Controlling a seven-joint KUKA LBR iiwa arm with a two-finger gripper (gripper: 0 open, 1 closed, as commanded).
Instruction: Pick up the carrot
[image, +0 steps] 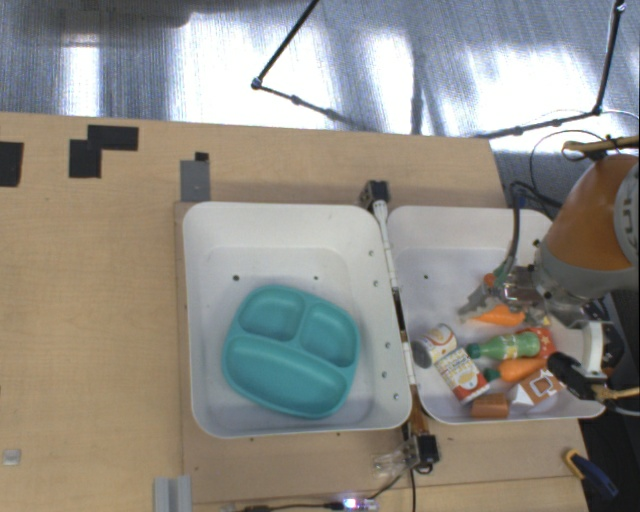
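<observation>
Camera view shows the arm (598, 225) over the right bin (440, 250), its gripper (505, 293) low inside; its grip cannot be made out. Well left of it, the left bin (215, 240) holds a teal tray (290, 350). Directly below the gripper lies a carrot (497, 317), then a green bottle (510, 347).

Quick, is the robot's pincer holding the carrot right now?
Pincer: over the carrot in the right bin; whether it grips cannot be told.

Teal divided plate (291, 350) in white left bin (215, 300); orange carrot (497, 317), green bottle (508, 347), brown sausage (490, 407) in white right bin (440, 260).
</observation>
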